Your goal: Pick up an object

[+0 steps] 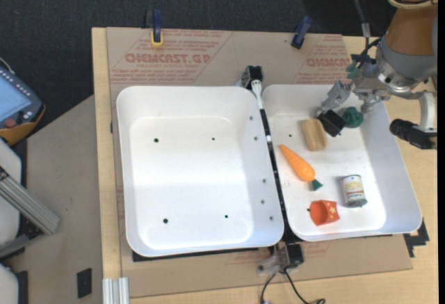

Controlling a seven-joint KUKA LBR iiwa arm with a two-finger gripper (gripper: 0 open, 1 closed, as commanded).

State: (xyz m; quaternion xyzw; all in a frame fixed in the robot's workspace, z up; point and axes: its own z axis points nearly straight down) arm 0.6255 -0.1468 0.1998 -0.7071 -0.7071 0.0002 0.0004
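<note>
Hovering in the right bin (pixel 396 156), your gripper (pixel 338 117) sits over a teal object (pixel 354 117): small, rounded, partly hidden. Whether it grips, you cannot tell. Beside it lies a tan block (pixel 313 134).

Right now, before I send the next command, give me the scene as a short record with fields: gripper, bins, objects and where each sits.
gripper: over the far part of the right bin, above a green object
fingers: state cannot be judged
right bin: holds all the objects
green object: far side, partly hidden by the gripper
tan block: just left of the gripper
carrot: middle, lying at a slant
can: near right, lying on its side
orange piece: near edge
left bin: white, beside the right bin
</note>
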